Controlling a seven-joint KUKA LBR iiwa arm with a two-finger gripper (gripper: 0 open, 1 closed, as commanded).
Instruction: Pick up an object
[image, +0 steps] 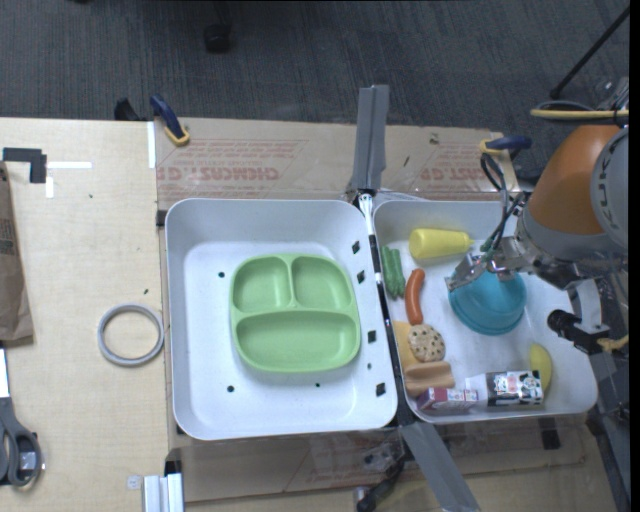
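Camera view: end effector at blue bowl's rim — grip seemingly unclear — yellow corn just beside.

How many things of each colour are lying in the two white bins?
Green: 2, the tray and the bean pod
Yellow: 2, the corn and the banana
Blue: 1, the bowl
Orange: 1, the carrot
Tan: 2, the cookie and the bread
Mixed print: 1, the box
Total: 9

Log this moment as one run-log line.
arm: over right white bin | gripper: at rim of blue plastic bowl | grasp: unconfirmed | green divided plate: left bin
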